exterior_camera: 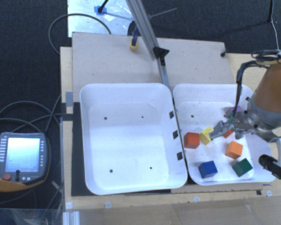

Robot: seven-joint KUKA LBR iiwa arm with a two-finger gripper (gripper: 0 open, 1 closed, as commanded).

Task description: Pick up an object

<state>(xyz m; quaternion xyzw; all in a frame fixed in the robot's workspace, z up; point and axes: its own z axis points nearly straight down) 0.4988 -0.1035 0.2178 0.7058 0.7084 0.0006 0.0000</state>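
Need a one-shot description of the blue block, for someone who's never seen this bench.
Two white bins sit side by side; take the right bin, where the coloured blocks lie. Go to its near edge: the blue block sits there, left of the green block and below the red block. It is the sole blue piece and the nearest-left of the group, well away from the gripper.
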